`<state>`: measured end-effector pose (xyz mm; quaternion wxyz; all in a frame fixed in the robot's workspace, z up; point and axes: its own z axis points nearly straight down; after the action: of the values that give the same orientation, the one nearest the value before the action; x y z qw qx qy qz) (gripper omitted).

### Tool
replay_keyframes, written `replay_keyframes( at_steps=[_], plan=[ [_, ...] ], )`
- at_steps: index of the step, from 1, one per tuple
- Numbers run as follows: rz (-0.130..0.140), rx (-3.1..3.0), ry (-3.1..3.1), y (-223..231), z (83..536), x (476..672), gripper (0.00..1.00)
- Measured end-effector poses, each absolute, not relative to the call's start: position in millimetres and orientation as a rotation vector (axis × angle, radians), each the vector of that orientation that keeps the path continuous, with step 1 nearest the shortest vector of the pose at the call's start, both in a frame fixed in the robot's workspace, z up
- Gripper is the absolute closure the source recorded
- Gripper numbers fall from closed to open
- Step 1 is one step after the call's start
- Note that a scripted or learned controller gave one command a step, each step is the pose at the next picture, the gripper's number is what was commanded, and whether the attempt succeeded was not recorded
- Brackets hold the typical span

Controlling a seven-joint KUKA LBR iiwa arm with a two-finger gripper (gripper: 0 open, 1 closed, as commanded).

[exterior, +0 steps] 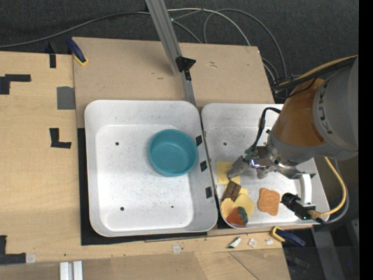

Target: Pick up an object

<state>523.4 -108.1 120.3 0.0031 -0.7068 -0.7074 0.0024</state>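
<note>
**End effector poised above the small items in the right bin**

The candidate things for pickup lie in the right bin [233, 118], clustered in its near half. Taking the brown block [232, 190] as the landmark:

- The brown block is a short dark bar lying tilted, its long axis running from upper right to lower left in the camera view.
- A yellow flat piece [224, 171] lies under and just above the brown block; more yellow shows just to the block's right.
- A red and green item [237, 216] lies just below the brown block, against the bin's near wall.
- An orange piece [268, 201] lies to the right of the brown block, apart from it.

The end effector [240, 168] sits just above and slightly to the right of the brown block, reaching in from the right. Its tip appears to point down and to the left, toward the block and the yellow piece. Whether it is open, closed or gripping anything cannot be told; nothing is visibly carried.

Judgement: the brown block is the nearest thing, lying down and slightly left of the end effector. A grasp across its short axis would need the tool turned square to the block's tilt.

Further out, the left bin [105, 156] holds a teal bowl [172, 151], well to the left of the brown block, across the bin walls. Both bins rest on the tabletop [35, 127].
</note>
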Motion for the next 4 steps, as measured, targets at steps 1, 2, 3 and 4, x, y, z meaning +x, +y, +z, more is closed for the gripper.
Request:
replay_keyframes(
  at_steps=[1, 2, 3, 4],
  plan=[
    [0.004, -2.216, -2.221, -108, 133, 524.3, 1.00],
    [-0.002, -2.222, -2.224, -113, 176, 528.2, 1.00],
    [-0.003, -2.223, -2.225, -123, 226, 532.3, 1.00],
    [-0.001, -2.221, -2.223, -122, 243, 532.8, 1.00]
  ],
)
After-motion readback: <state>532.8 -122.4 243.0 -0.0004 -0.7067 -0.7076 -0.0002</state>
